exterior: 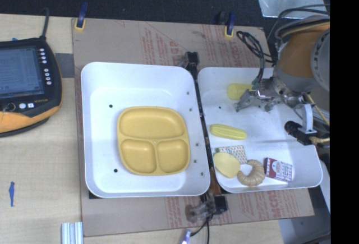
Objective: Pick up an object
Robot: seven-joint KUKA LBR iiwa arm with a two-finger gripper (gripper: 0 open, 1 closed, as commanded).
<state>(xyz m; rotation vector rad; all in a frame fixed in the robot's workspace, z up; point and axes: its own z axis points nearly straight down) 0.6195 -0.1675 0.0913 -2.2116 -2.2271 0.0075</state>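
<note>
Now, step: reaching down toward the yellow piece (238, 91) in the right bin (314, 178).
Gripper (257, 101): fingers seemingly apart, nothing between them.
Next: lower, close.

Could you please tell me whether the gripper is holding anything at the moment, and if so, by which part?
Nothing is held. The gripper hangs over the right bin, beside a yellow piece, with nothing between its fingers.

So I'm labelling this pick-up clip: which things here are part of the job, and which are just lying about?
Part of the job: gripper; right bin; in it, yellow piece, corn cob, round yellow piece, croissant, small red box.

Lying about: left bin with yellow divided tray; control pendant; blue clamps.
</note>
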